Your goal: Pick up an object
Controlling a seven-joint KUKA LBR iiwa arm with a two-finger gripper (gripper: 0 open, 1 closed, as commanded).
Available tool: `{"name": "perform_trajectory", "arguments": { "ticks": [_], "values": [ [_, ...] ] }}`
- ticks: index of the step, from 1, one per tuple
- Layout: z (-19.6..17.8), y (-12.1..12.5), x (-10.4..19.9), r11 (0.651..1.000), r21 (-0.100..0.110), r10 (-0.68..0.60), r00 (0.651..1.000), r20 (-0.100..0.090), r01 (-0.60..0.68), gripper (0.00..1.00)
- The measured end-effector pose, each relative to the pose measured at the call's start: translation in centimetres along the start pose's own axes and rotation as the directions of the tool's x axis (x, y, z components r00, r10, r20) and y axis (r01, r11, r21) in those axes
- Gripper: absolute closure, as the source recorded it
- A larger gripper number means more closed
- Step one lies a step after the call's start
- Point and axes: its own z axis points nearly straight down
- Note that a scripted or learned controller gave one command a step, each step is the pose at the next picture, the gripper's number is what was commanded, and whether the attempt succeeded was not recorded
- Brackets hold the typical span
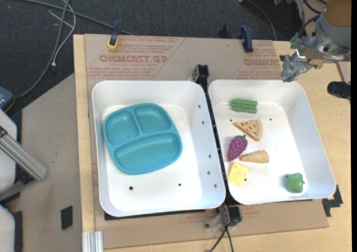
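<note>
Arm's in from the right, gripper [290, 72] hanging over the far right corner of the right bin [312, 134], just past the rim, above the bench board. Nothing between the fingers, they hang close together, but from this angle I can't tell if they're open or shut.

All the small stuff is in the right bin, well apart from the gripper. Green beans [244, 105] lie nearest the far wall, towards the bin's left half. Below them a pizza slice [250, 129], then purple grapes [236, 146] just beside it on the left. A cone [255, 157] lies flat right next to the grapes, & a yellow cheese wedge [238, 174] sits under it near the front left corner. A green pepper [294, 182] is off by itself at the front right.

Left bin [111, 189] holds a teal divided plate [143, 137], 3 sections, lying flat, turned a bit askew.

Two clamps, one yellow/blue [115, 33] & one blue [246, 39], pinch the far edge of the board.
</note>
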Motion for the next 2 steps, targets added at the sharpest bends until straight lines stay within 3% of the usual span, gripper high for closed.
{"name": "perform_trajectory", "arguments": {
  "ticks": [2],
  "values": [
    [0.8,-0.5,10.1,1.0,0.01,-0.003,1.0,-0.004,0.003,1.0]
  ]
}}
